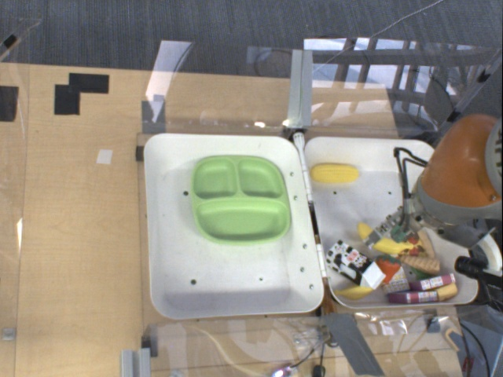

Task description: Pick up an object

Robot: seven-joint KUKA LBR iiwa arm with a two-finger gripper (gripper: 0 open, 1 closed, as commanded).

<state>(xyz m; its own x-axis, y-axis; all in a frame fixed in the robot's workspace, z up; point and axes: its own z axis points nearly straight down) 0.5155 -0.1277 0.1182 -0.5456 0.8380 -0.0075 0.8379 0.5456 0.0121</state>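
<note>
The arm's orange band hangs over the right bin, and my gripper is low in the pile of small objects at that bin's near right. Around it lie a yellow piece, a black-and-white cow-patterned item, an orange-red block, a purple marker-like stick and a banana-shaped yellow piece. A yellow corn-like object lies apart at the bin's far left. The arm hides the gripper's tips, and nothing shows as lifted.
The left bin holds a green three-compartment plate. A metal divider rail runs between the bins. Clear plastic walls and metal framing stand behind the bins; cables lie at the bench's front edge.
</note>
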